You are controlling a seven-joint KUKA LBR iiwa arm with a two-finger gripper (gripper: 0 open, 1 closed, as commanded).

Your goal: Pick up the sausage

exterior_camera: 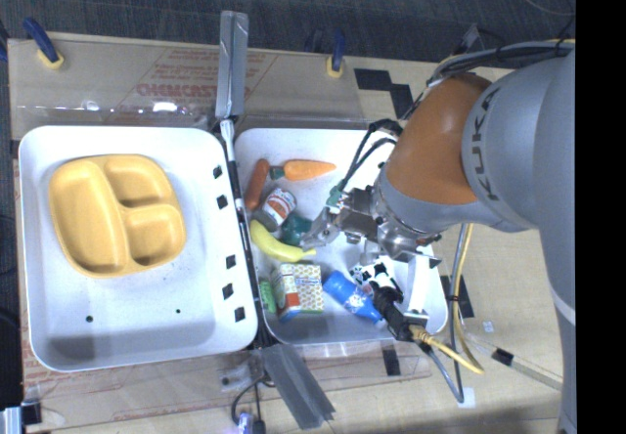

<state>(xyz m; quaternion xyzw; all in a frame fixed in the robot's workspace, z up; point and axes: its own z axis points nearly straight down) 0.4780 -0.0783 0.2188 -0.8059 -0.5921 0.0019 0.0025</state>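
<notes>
Sausage [257, 184] lies lengthwise along the right bin's left wall, well left of your gripper [364, 238]; jaws' state: can't tell.

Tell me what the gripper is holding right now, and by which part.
It cannot be told. The gripper sits low in the right bin beside the banana, and nothing shows between its fingers. The sausage lies apart, by the divider.

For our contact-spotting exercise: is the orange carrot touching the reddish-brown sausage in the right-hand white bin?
Apart. In the camera view, the orange carrot lies across the bin's top, and a strip of white bin floor shows between its green-tipped end and the reddish-brown sausage.
</notes>
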